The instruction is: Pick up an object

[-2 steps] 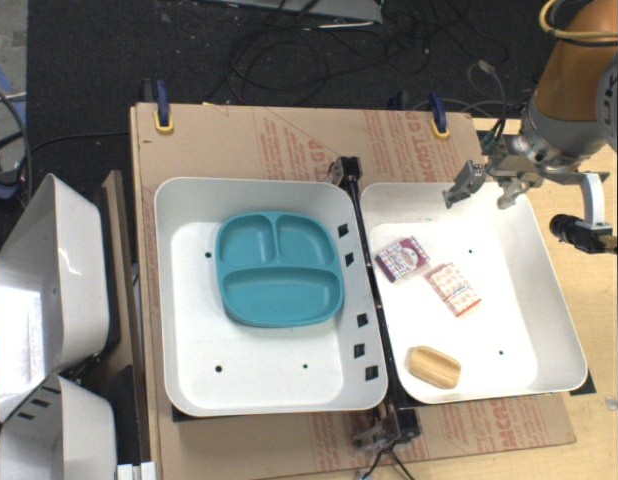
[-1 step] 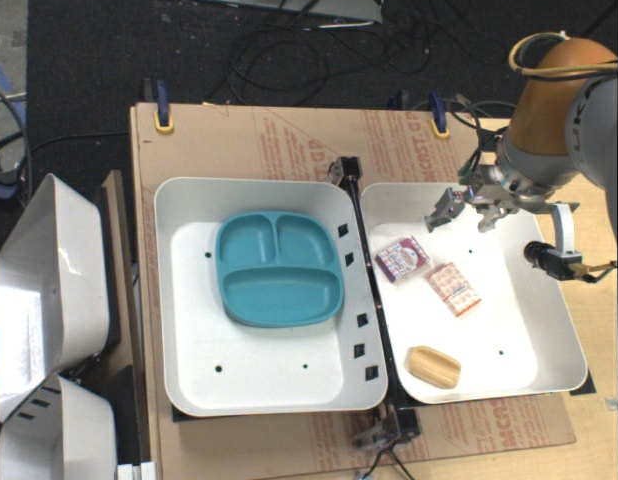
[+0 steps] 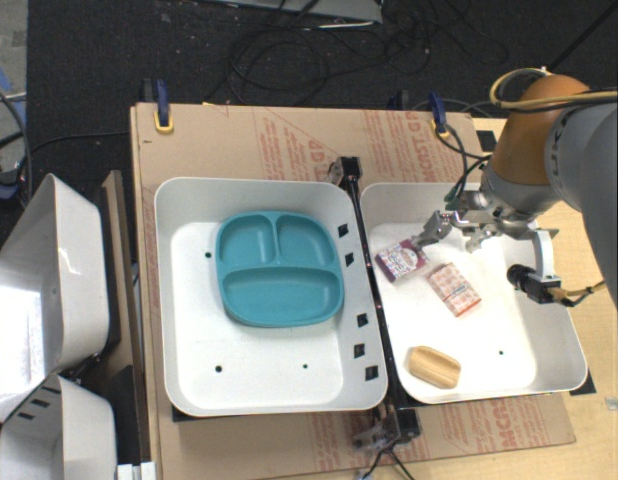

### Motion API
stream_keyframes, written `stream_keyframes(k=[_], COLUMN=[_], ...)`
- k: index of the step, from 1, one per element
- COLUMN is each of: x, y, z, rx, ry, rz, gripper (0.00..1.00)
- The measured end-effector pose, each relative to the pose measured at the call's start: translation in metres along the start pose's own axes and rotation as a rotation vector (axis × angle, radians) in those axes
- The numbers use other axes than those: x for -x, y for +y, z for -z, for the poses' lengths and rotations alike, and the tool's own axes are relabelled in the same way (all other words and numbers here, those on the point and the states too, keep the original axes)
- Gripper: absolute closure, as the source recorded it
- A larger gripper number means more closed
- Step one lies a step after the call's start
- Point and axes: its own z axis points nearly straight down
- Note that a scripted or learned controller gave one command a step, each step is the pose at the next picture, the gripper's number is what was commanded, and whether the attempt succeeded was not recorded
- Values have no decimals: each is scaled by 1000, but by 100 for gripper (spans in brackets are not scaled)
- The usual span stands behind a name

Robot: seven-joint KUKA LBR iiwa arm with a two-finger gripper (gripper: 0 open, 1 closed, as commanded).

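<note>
My gripper (image 3: pixel 454 236) hangs over the back of the right bin (image 3: pixel 559 353), its two fingers spread apart and open, nothing between them. One fingertip (image 3: pixel 432 232) points at a small purple-and-white packet (image 3: pixel 399 260) just below and left of it. A pink checked box (image 3: pixel 455 289) lies right of the packet, near the bin's middle. A tan, bun-like object (image 3: pixel 433 367) rests near the front wall. A teal divided plate (image 3: pixel 279 268) lies in the left bin (image 3: pixel 179 298).
The grey arm with its orange band (image 3: pixel 534 128) comes in from the right over the bin's back corner. A black divider (image 3: pixel 367 278) runs between the bins. White tubs (image 3: pixel 49 288) stand off the bench at left. Cables hang by the wrist.
</note>
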Motion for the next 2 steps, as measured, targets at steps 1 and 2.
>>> stream_keyframes(k=[1,2], x=[0,0], y=[2,3], z=[-4,7], rx=[6,11], ry=[-2,-3], rz=[2,2], gripper=[0,100])
